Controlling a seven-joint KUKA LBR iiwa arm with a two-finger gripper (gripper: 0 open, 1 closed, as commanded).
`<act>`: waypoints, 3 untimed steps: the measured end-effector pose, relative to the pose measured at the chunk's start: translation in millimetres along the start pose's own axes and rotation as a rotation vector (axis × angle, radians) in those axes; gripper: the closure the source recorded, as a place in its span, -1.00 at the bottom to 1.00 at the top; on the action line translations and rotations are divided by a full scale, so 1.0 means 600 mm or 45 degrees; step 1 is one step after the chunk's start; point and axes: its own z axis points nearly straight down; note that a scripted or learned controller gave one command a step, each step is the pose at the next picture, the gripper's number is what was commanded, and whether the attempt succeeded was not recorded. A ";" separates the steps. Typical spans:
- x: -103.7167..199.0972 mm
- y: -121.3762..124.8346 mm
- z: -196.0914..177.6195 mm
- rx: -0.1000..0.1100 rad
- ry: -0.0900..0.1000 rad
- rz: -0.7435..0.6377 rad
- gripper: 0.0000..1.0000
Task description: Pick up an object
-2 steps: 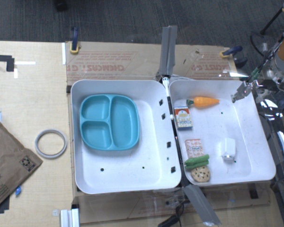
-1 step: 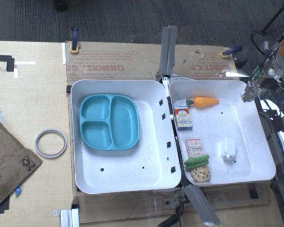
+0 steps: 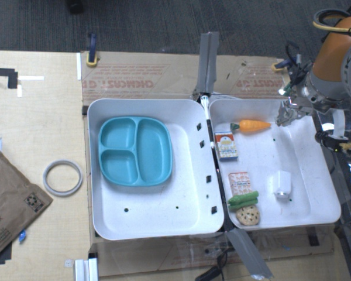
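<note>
The right bin (image 3: 316,174) holds several small items. An orange toy carrot (image 3: 253,126) lies near its far wall, and a small red and white carton (image 3: 226,145) sits just in front of it. A pink packet (image 3: 240,183), a green pod (image 3: 243,199) and a cookie (image 3: 247,215) lie toward the near left corner. A white block (image 3: 282,183) rests in the middle. My gripper (image 3: 285,115) hangs at the bin's far right corner, to the right of the carrot and apart from it, with nothing seen in it.
The left bin (image 3: 105,215) holds a blue divided plate (image 3: 134,151). On the bench to the left lie a grey tape ring (image 3: 62,177) and a brown cardboard box (image 3: 9,201). A grey divider (image 3: 208,63) stands between the bins at the back.
</note>
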 end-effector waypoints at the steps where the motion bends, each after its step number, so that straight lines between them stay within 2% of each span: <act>1: 0.000 0.000 0.000 0.000 0.000 0.000 -1.00; 2: 0.087 -0.008 0.058 -0.003 0.000 -0.379 -1.00; 3: 0.079 -0.127 0.060 0.000 0.001 -0.307 -1.00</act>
